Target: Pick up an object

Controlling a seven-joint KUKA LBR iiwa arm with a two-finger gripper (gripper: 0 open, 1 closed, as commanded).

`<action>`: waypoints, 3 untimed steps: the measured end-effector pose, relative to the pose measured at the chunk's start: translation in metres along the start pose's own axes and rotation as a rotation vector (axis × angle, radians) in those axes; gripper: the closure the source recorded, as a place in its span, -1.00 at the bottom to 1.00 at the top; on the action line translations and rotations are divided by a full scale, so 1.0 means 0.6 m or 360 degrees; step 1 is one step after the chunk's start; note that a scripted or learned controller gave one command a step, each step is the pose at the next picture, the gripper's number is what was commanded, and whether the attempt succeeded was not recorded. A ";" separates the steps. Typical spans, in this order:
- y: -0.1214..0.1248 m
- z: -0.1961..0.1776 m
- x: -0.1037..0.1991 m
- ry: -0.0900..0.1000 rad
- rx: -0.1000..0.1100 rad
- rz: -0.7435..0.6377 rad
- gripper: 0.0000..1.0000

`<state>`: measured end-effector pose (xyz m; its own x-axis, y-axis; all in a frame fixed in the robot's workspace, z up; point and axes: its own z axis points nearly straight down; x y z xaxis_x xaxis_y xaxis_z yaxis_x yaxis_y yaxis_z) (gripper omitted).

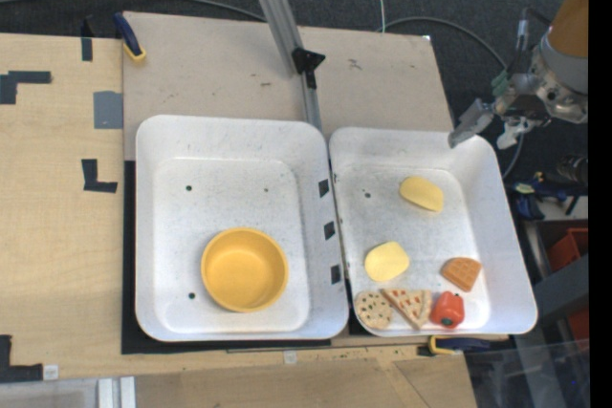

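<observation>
Gripper point(486, 121) hangs at the far right corner of the right bin point(497, 169), above its rim, with two fingers spread apart and nothing between them; one grey finger point(466, 126) points down-left toward the bin floor. Every loose item in that bin lies to the left of the gripper and nearer the camera. Closest is a pale yellow oval piece point(422, 194), its long axis running roughly left to right with a slight tilt. Farther along the same diagonal sits a second yellow piece point(386, 261), rounder and well apart from the first. Crowded along the near rim are a round cracker point(373, 309), a triangular slice point(409, 306), a red pepper point(447, 309) and a brown bread-like piece point(462, 273); the cracker, slice and pepper touch or nearly touch. Judged from this, the oval piece offers open white floor on all sides. In the left bin point(153, 205) rests a yellow bowl point(245, 268).
</observation>
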<state>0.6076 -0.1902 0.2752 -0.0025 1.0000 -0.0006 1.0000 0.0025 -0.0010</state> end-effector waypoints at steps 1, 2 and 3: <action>0.000 0.000 0.000 0.0000 0.0000 0.0000 -1.00; 0.013 0.081 -0.002 0.0001 0.0008 0.0001 -1.00; -0.004 0.170 0.008 0.0002 0.0010 0.0001 -1.00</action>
<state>0.6050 -0.1854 0.1732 -0.0018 1.0000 0.0007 1.0000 0.0018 -0.0071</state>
